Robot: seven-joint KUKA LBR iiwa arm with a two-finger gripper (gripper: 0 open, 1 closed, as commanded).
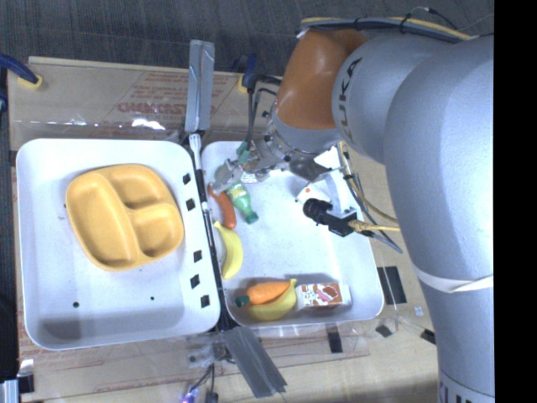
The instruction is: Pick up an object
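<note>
A: Green and white, a small bottle point(242, 202) is lying on its side near the top left corner of the right bin point(362, 267), touching a red sausage-like toy point(221, 207). Just above them the gripper point(237, 168) is hanging low, under the grey arm point(403, 124) with its orange band.

B: Are the jaws gripping anything?

A: I cannot tell; the wrist is hiding how they are standing.

B: How would the bottle handle?

A: It is looking like light, stiff, smooth plastic, likely to roll or slip. Closing across its body seems safest.

B: What else is lying there?

A: A banana point(231, 253), a carrot point(268, 292) and a small carton point(322, 295) along the near wall. A yellow tray point(124, 216) is sitting in the left bin point(38, 250).
</note>
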